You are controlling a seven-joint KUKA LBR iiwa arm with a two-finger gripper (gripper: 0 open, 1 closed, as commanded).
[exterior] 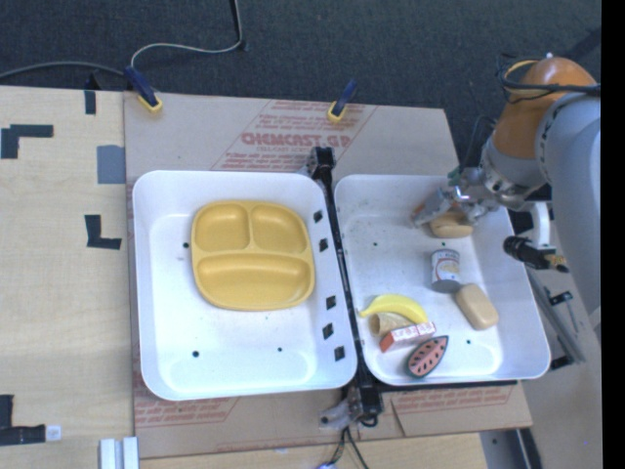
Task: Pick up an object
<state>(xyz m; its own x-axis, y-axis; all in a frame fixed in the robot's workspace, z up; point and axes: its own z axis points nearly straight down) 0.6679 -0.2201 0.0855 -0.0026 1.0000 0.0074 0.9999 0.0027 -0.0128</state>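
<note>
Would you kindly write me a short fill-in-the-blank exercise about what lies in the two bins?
1. The yellow divided plate lies in the ____ bin.
2. The banana lies in the ____ bin.
3. The plate has ____ compartments.
4. The gripper is above the ____ bin.
Missing words: left; right; three; right.

Floor: dark grey carpet (293, 27) beyond the bench, up-view of the claw (444, 206).
Bench top: pale wood (54, 301), far to the claw's left, with dark tape marks (98, 233).
Cardboard sheet (283, 135): brown, red lettering, left of the claw.
Clamps: two yellow clips (146, 96) at the cardboard's far edge.
Cable: black cord (234, 13) across the carpet.
Light: even, soft shadows.
</note>
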